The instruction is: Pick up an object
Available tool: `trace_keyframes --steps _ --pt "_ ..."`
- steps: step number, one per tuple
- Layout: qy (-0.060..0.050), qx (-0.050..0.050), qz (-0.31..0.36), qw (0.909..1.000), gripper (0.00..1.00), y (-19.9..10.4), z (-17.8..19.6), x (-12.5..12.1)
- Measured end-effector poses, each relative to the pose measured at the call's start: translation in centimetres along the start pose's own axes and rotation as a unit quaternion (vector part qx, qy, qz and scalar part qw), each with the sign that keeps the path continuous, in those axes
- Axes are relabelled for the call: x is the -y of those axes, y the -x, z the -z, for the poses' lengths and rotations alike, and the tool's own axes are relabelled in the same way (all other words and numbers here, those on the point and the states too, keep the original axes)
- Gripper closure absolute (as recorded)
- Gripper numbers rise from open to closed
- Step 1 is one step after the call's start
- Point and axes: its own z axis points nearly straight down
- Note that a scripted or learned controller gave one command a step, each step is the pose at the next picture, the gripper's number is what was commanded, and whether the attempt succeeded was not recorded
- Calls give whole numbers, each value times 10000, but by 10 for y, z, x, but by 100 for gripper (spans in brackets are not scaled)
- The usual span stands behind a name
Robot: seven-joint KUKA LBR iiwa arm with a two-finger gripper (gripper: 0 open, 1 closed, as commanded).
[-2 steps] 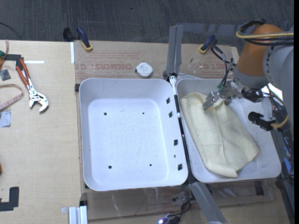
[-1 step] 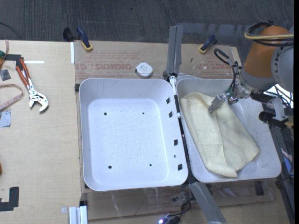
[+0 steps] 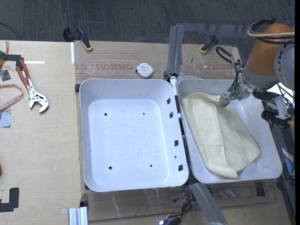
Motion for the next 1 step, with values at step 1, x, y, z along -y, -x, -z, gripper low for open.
trace_keyframes --steps 1 --pt "-1 0 -1 10000 0 0 0 0"
